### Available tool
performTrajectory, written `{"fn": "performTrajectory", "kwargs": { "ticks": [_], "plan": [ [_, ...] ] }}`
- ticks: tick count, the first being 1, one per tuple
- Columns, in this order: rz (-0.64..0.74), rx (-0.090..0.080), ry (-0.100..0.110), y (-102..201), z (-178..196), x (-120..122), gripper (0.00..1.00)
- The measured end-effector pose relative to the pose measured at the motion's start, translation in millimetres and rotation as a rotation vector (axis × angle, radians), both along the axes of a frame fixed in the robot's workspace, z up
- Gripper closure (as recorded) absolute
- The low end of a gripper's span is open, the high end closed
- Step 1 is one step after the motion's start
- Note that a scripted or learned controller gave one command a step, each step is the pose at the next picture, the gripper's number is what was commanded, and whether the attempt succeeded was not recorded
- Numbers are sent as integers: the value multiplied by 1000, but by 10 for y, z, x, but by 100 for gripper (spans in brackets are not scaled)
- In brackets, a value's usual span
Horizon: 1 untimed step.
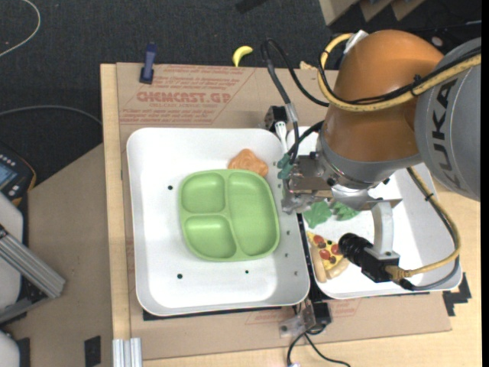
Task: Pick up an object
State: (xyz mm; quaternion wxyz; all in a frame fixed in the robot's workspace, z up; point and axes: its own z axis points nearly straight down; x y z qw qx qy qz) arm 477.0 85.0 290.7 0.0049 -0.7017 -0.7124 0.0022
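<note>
Gripper (298, 197) hung low over the seam where the two white bins met, at the end of the grey arm (458, 136), whose orange band (382, 67) bulked above it; its tip was lost among metal parts and shadow, so whether it was released or clenched could not be told. Just to the view's left of the gripper, in the left bin (153, 266), lay a green plate (229, 214) with three compartments facing up; its nearest edge was close beside the tool, and whether the two touched could not be made out. Up and to the left of the gripper, a pale orange lump (248, 161) sat at the plate's far rim, touching it or very nearly. Right below the gripper in the view and a little to its right, in the right bin (409, 228), lay a green leafy piece (321, 214), partly hidden by the tool; further down from that, apart from the gripper, a toy pizza slice (330, 255) lay flat near that bin's left wall. Both bins rested on a sheet of cardboard (191, 98) with red print; well away from the gripper, at the sheet's upper edge, a blue clip (147, 64) sat toward the left corner; a small yellow thing (242, 53) lay just beyond that edge, nearer the gripper's side.
</note>
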Motion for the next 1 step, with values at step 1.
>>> {"fn": "performTrajectory", "kwargs": {
  "ticks": [1],
  "plan": [
    [-14, -1, -27, -140, 1317, 37, 100]
  ]
}}
